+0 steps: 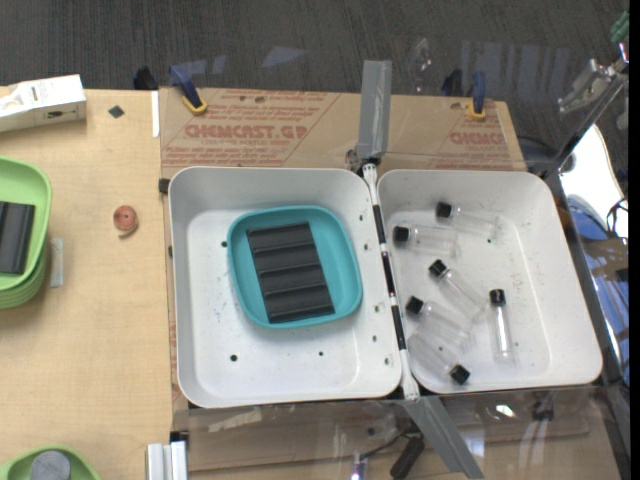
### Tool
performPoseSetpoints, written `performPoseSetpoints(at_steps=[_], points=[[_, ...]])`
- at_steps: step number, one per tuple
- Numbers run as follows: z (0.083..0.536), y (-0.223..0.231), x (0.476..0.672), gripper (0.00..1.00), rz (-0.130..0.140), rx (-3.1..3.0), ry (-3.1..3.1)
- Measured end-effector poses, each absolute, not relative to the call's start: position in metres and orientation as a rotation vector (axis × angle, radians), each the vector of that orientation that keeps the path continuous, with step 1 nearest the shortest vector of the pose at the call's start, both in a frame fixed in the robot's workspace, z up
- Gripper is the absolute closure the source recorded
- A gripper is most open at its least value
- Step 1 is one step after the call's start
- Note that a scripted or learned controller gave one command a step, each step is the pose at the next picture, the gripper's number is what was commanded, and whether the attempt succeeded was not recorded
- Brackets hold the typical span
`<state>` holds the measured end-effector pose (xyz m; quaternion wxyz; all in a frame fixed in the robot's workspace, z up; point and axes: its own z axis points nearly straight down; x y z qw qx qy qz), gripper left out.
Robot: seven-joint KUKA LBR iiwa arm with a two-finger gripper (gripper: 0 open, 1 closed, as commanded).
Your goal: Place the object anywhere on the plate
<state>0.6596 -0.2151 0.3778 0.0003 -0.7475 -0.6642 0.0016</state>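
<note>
Vials (458, 290), six or so, clear with black caps, lie loose in the right bin (566, 308). They are scattered at odd angles, some close together, none upright. Any one of them could be the object to move, and none is picked out yet.

Plate (347, 268) is teal and sits in the middle of the left bin (200, 308), flat, well apart from the vials, with the bin walls between. A black ridged insert (290, 271) covers most of the plate's floor. My guess is the grooves would keep a round vial from rolling off once it is dropped there.

A blurred metal piece at the top right edge (597, 75) may be the arm's end, high and off to the side of both bins. Gripper state: cannot tell whether apart or together, and nothing is visibly held.

Task looks unstarted, since no vial is on the plate. The next move likely needs a pick on a vial lying clear of its neighbours, such as the one near the right wall (499, 323). Risk: vials are smooth, round and see-through, so they could easily slip or roll under a pinch.
</note>
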Motion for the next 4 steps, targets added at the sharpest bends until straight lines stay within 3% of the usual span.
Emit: performPoseSetpoints(at_steps=[1,3,4], points=[[0.315,-0.217,0.66,0.0,0.005,-2.398,-2.029],[0.353,-0.214,0.659,0.0,0.002,-2.485,-1.923],[0.347,-0.215,0.659,0.0,0.005,-2.555,-1.826]])
